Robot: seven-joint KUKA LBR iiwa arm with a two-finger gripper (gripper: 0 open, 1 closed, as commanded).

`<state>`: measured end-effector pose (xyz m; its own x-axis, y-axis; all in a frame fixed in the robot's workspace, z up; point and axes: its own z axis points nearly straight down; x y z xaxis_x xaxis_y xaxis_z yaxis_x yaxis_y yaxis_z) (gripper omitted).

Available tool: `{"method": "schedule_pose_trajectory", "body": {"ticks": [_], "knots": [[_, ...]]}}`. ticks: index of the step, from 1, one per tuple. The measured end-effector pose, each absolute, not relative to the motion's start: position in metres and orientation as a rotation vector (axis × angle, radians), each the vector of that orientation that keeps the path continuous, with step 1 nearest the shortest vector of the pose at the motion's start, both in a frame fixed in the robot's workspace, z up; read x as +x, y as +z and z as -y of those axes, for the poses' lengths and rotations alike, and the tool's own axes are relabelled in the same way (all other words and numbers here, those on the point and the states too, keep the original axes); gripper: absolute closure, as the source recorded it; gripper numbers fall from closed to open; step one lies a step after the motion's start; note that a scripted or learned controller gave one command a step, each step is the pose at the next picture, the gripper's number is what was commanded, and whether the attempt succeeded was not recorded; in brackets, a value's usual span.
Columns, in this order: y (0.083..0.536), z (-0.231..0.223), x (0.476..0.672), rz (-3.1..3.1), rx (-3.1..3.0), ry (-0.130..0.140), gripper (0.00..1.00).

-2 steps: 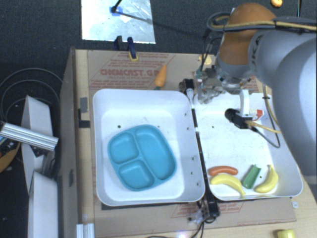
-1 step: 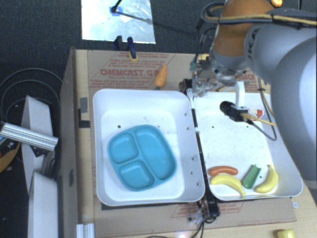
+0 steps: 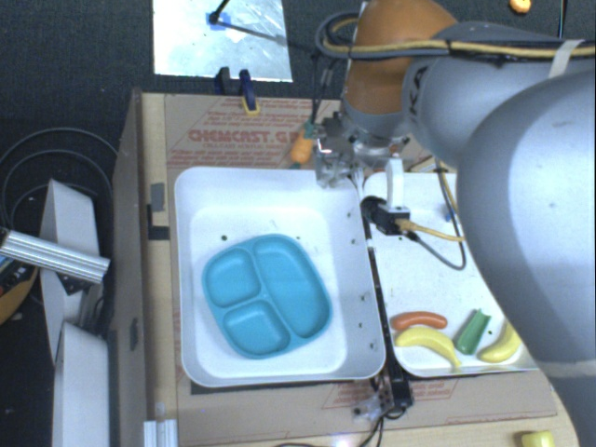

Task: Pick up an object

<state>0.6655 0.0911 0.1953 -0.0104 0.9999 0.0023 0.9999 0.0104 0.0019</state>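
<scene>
We see the claw [image 3: 337, 170] hanging at the far rim of the left bin [image 3: 200, 250], close to the divide between the two bins, and we cannot tell how it stands — the wrist and cabling crowd that spot.

The things worth picking lie well apart from it. A blue divided tray [image 3: 267, 293] sits flat in the middle of the left bin. In the right bin [image 3: 419, 268], along the near edge, we count an orange sausage-shaped piece [image 3: 419, 321], a yellow banana [image 3: 430, 346] just beside it, a green block [image 3: 471, 330] and another yellow piece [image 3: 504, 345] partly under the arm.

What could go wrong, in our judgement:

- A descent where the claw now hangs would likely meet the bin rim or bare floor and come up with nothing.
- The tray is wide and shallow — a two-finger pinch may slide off its rim.
- The small items crowd together near the right bin's near wall; a close there might nudge a neighbour or catch two at once.
- The arm's bulk covers part of that bin from above, so a miss there could be hard to judge.
</scene>
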Motion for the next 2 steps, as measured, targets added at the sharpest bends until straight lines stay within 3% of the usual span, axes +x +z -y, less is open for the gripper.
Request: {"method": "schedule_pose_trajectory", "body": {"ticks": [1, 2], "knots": [[0.212, -0.113, 0.614, 2.228, -2.212, 0.002, 1.0], [0.207, -0.187, 0.629, 2.234, -2.209, -0.007, 1.0]]}}
